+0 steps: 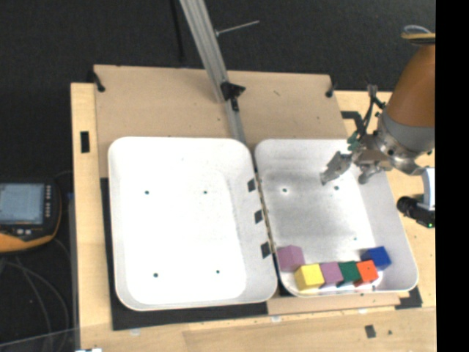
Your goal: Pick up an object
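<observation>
Leftmost, the left bin (pixel 183 218) sits on the desk (pixel 84 196), touching the right bin (pixel 322 211) along their shared edge. Blocks line the right bin's near wall: a purple block (pixel 291 256), then a yellow block (pixel 309 276), a second, paler purple block (pixel 331 272), a green block (pixel 348 271), an orange block (pixel 366 270) and a blue block (pixel 377 256). Farther right, the jaws (pixel 352 164) hang over that bin's far part, spread apart and grasping nothing, well apart from the blocks.
</observation>
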